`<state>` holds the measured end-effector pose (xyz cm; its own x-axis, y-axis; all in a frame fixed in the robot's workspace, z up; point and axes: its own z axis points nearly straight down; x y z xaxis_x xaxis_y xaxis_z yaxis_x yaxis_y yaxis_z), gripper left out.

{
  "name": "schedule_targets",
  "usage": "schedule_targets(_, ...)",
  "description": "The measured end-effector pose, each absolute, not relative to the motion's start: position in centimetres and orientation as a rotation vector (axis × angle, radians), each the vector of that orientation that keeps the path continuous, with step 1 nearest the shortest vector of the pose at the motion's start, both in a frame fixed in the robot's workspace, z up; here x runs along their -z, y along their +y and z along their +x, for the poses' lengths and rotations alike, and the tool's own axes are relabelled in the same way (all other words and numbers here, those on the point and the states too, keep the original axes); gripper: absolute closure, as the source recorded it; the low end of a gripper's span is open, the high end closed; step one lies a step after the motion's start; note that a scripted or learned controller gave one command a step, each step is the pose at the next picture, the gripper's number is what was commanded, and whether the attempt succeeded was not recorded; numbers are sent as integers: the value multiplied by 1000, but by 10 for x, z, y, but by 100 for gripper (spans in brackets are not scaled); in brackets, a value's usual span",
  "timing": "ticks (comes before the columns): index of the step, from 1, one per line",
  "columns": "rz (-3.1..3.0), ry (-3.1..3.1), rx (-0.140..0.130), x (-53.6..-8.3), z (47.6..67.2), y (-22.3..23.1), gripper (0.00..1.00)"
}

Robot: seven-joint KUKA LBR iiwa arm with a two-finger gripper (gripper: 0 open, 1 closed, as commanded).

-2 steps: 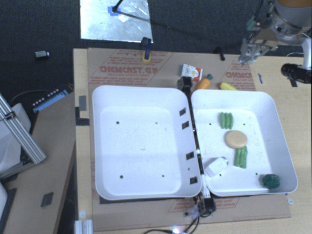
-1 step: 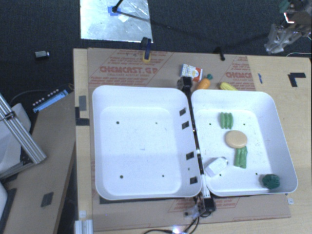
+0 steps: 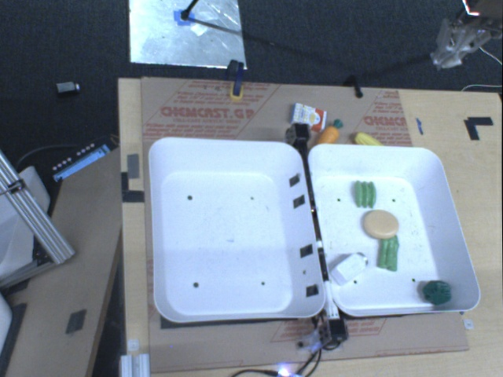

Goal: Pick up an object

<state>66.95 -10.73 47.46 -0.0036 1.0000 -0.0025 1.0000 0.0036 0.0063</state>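
White plastic forms the two shallow bins, and we take the right bin [image 3: 452,210] as our landmark. At the top right corner, well above and beyond that bin, we see the gripper [image 3: 454,49], a pale metallic shape partly cut off by the frame edge and too blurred for us to say whether it is spread or closed; nothing shows between its parts. Inside the right bin lie a green ridged piece [image 3: 365,194], a tan round disc [image 3: 381,225] just below it, a second green piece [image 3: 388,253] touching the disc's lower edge, a small white packet [image 3: 348,269] near the bin's left wall, and a dark green lump [image 3: 437,291] in the near right corner. Just outside the bin's far rim sit an orange carrot-like toy [image 3: 328,134], a yellow item [image 3: 366,140] and a small carton [image 3: 307,115] whose print we cannot read. Left of the landmark sits the left bin [image 3: 165,210]. On the board [image 3: 204,104] beneath, red letters read "CHEMCAST GP".
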Motion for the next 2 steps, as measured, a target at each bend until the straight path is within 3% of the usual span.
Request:
schedule_targets(1, 2228, 2223, 8, -404, 604, -129, 100)
schedule_targets(2, 2210, 2221, -5, -433, 670, -134, 100)
